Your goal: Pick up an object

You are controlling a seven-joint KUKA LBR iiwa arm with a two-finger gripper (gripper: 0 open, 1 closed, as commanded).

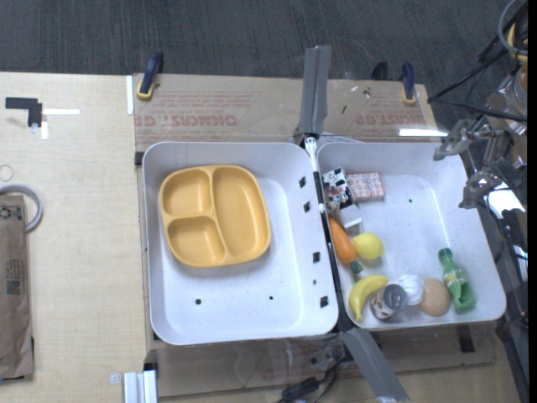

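While my gripper (474,162) hangs at the right bin's (419,225) far right rim, I cannot tell its grip.
Lemon (367,245), banana (362,295) and bottle (456,280) crowd the near edge; bare floor lies beneath me.

Open floor in both bins; clutter hugs the divider and the right bin's near wall.

Taking the yellow divided plate (216,216) as landmark: it fills the left bin's (155,309) far-left part, leaving bare floor nearer the camera and to its right. Right of the plate, past the divider, a small carton (336,189), pink box (366,186), carrot (341,241) and lemon (367,246) crowd that edge; banana (362,295), can (386,302), brown ball (435,297) and green bottle (456,281) line the near wall. The right bin's (470,212) middle and far-right floor lies bare.
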